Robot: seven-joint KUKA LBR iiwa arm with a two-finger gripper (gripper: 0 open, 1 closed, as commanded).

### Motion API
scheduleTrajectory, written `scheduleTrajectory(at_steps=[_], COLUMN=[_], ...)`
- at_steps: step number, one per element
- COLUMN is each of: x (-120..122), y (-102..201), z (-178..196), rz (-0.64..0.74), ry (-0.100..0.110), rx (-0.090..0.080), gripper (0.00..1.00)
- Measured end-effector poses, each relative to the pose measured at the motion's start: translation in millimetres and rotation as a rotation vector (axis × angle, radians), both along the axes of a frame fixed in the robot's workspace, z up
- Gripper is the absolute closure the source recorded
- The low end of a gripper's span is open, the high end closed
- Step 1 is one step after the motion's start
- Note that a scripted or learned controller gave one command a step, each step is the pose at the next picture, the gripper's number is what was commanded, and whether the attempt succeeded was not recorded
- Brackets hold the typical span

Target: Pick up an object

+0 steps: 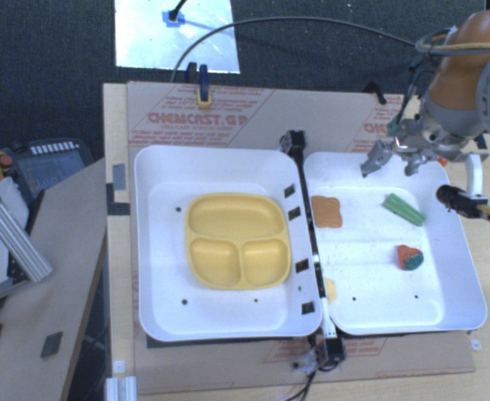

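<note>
On the tabletop, two white bins are seen side by side. Left bin [157, 224]: yellow divided tray [232, 241] at centre. Right bin [454, 299]: orange piece [326, 211] near left edge, green block [404, 209] toward far-right corner, small red-green object [409, 257] near right edge. Tool [393, 162] is poised over far edge, fingers apart, nothing gripped.

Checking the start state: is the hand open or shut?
Open: the hand hovers over the right bin's far edge, two fingers spread apart, nothing between them.
</note>
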State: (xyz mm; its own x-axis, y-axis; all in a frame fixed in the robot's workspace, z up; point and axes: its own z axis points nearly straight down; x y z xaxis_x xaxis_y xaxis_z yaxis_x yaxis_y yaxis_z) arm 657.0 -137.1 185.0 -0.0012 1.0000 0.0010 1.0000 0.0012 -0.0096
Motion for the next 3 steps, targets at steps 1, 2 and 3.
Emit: scheduleTrajectory(at_steps=[1, 2, 3], x=[3, 4, -2], y=[0, 3, 3], z=[7, -35, -78], rz=[0.002, 0.004, 0.001], ry=[-0.011, -0.009, -0.008], rx=[-0.002, -0.001, -0.001], gripper=[0.00, 0.00, 0.00])
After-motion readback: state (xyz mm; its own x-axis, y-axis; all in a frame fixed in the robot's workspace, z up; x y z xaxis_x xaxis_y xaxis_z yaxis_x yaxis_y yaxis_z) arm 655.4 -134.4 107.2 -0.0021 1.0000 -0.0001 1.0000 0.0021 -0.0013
